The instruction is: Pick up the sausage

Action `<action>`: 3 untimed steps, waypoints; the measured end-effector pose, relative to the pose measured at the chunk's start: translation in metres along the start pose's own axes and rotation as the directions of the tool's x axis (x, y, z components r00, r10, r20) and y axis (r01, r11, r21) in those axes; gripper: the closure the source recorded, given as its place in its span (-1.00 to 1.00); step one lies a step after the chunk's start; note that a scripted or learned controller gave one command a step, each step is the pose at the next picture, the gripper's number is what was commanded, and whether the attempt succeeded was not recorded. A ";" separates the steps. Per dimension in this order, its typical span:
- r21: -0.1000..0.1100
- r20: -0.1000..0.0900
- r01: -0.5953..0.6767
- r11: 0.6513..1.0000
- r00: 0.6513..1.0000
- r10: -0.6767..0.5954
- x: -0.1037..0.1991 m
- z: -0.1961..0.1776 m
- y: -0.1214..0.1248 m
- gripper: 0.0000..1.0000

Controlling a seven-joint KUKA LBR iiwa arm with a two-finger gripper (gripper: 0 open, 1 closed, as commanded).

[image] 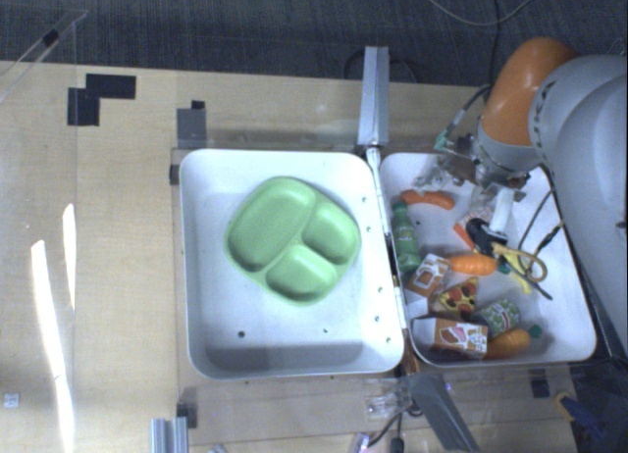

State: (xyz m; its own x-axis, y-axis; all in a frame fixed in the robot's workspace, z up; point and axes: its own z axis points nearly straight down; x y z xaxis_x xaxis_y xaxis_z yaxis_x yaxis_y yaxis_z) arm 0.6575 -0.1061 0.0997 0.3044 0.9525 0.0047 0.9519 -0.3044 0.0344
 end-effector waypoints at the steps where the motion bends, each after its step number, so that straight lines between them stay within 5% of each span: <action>1: 0.026 0.002 0.027 0.999 1.000 -0.027 0.004 0.012 -0.026 -1.00; 2: 0.020 -0.003 0.026 0.999 1.000 -0.026 0.007 0.000 -0.024 1.00; 3: 0.020 -0.003 0.027 0.999 1.000 -0.027 0.007 0.000 -0.024 -1.00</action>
State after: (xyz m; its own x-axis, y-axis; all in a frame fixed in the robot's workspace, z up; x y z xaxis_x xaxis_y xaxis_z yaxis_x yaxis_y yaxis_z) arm 0.6368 -0.0924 0.0985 0.2789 0.9603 0.0066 0.9602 -0.2790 0.0140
